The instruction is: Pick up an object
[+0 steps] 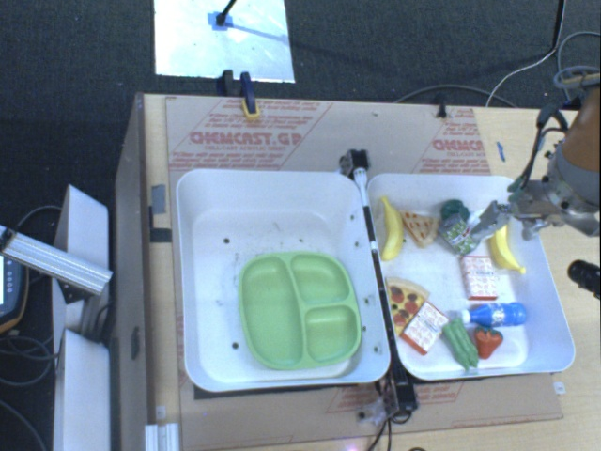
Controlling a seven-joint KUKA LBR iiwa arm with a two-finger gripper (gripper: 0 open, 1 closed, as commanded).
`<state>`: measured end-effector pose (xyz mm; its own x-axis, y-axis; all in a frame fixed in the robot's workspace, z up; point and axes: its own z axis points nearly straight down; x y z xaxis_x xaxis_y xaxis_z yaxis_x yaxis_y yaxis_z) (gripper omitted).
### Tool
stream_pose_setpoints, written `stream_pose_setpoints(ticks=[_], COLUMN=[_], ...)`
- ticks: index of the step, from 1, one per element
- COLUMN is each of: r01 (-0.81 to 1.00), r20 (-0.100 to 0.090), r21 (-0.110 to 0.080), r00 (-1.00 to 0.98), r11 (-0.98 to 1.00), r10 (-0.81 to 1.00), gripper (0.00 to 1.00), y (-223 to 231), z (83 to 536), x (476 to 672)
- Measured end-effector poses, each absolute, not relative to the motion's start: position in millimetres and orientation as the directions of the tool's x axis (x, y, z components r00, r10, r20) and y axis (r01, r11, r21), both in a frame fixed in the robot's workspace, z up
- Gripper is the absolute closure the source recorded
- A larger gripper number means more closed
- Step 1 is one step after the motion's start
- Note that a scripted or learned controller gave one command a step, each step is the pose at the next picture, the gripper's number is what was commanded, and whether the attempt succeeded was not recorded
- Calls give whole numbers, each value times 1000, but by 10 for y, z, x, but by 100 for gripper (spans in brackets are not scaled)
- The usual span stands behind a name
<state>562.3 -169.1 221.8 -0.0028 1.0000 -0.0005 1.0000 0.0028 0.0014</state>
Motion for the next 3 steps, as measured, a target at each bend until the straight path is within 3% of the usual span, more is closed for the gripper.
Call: stream_pose_setpoints(ticks=[1,2,3], r01=[1000,1000,1000], r20=[0,-1,1], r21=[-1,5,4], r00=[-3,-5,-5], r11=[3,5,5], r10=[1000,1000,1000], gripper=[0,100,100], y=[-1621,-1624,-362], z=[894,1019,1852], x=[6176,6195,5708])
